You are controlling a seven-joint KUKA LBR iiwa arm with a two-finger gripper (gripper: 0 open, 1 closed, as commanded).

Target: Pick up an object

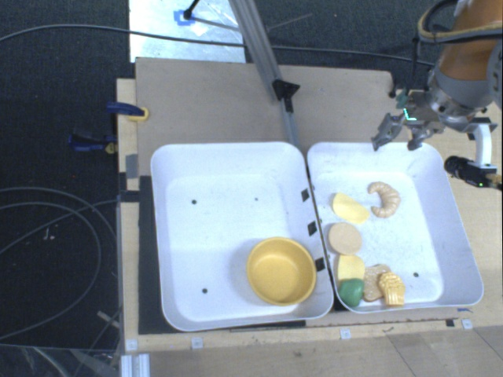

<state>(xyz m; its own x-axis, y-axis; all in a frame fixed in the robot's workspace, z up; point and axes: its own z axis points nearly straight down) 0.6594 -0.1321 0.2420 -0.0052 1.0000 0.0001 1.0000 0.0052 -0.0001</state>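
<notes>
The arm leans in from the right with its hand [399,134] hanging above the far rim of the right bin [448,210], its two fingers spread apart and nothing between them. I'd guess it is poised up there so it can drop straight down on whatever it picks. The candidates all lie in that bin: a croissant [384,199] nearest the hand, a yellow wedge [350,209] just beside it, then a tan disc [344,239], and a tight huddle in the near corner, a yellow block [350,267], a green piece [350,291] and a corn cob [391,289]. The left bin [196,179] carries a yellow bowl [281,269], well apart from the hand. The croissant looks the easiest reach, lying by itself.
</notes>
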